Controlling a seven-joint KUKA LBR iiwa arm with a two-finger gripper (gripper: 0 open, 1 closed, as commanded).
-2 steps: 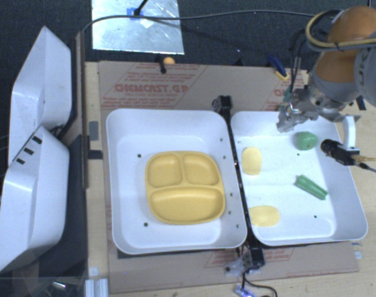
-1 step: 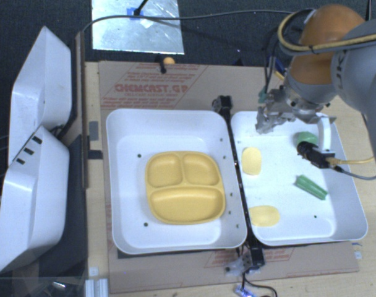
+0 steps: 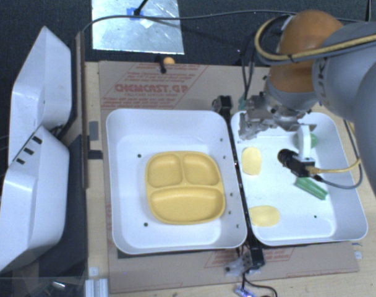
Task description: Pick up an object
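The tray [image 3: 185,188], pale yellow and rounded-rectangular, lies flat and upright near the middle of the left bin [image 3: 123,166]; it has three compartments, two small ones on the far side and one long one on the near side. In the right bin [image 3: 342,221], a pale yellow oval piece [image 3: 252,161] lies flat beside the left wall, its long axis running front to back. A second yellow oval [image 3: 264,215] lies flat nearer the front, long axis running left to right. A green stick [image 3: 310,187] lies slantwise toward the right side. A white-and-green object [image 3: 306,138] rests near the far right; its form is unclear.
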